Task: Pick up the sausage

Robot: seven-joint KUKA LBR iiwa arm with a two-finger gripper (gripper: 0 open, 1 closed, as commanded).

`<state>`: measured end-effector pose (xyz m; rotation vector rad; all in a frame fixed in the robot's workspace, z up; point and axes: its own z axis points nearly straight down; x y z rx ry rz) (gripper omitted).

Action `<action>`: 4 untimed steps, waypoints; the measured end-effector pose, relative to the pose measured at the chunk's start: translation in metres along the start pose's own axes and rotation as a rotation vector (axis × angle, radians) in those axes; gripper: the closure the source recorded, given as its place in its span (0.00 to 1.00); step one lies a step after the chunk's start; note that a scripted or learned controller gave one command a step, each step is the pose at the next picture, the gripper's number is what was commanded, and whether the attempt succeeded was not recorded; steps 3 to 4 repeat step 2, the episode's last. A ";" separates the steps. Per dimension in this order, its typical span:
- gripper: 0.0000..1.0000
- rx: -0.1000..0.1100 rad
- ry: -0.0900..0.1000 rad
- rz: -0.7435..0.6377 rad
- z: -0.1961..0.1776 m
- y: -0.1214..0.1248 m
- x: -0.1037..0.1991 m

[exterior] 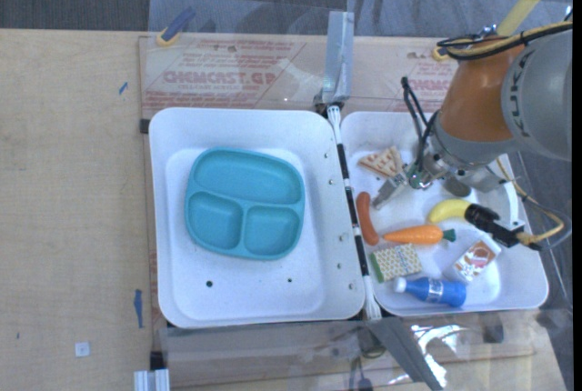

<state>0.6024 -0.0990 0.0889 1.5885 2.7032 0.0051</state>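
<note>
The sausage [366,217] is a short reddish-orange link lying lengthwise along the left wall of the right bin [527,289]. My gripper [387,192] hangs low just up and right of the sausage's upper end, pointing down-left toward it. It sits between the sausage and a pizza slice [382,164]. Nothing shows in its grasp. The grey arm with its orange band [477,103] comes in from the upper right.
The right bin also holds a carrot [414,235] beside the sausage, a banana [447,211], a waffle-like cracker [394,263], a blue bottle [435,291] and a small carton [476,260]. In the left bin [173,225] sits a teal divided plate [245,204].
</note>
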 end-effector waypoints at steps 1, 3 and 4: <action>0.00 0.001 -0.002 -0.149 -0.033 0.037 -0.038; 0.00 -0.001 0.000 -0.053 0.000 -0.044 0.003; 0.00 -0.001 0.000 -0.053 0.000 -0.044 0.003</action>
